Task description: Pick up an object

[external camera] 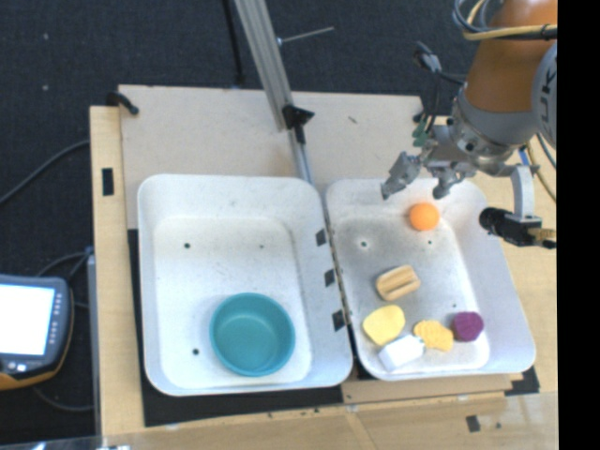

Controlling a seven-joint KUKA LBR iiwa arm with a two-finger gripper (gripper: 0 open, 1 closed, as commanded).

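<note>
Camera view looks down at a slant on a pale wooden table (206,125) bearing two shallow white bins side by side, both of speckled, matte plastic with rounded corners. Left bin (169,214) holds a single round teal bowl (251,334), smooth and deep, sitting toward its near right corner. Right bin (487,289) holds six small things. An orange ball (424,217), smooth and round, lies near the far edge. A tan, loaf-like block (397,282) with ridged sides lies near the middle. Along the near edge sit a flat, rounded yellow piece (383,324), a white rectangular block (401,352) touching it at the front, a lumpy yellow piece (434,335) just beside these, and a dark purple ball (467,326) to the right of that. The gripper (421,180) hangs over the far edge of the right bin, just above and beside the orange ball, its two dark fingers spread apart with nothing between them. Behind it rises the grey arm with its orange band (511,59). A slanted aluminium rail (267,54) crosses the table's far side, ending at the seam between the bins.
</note>
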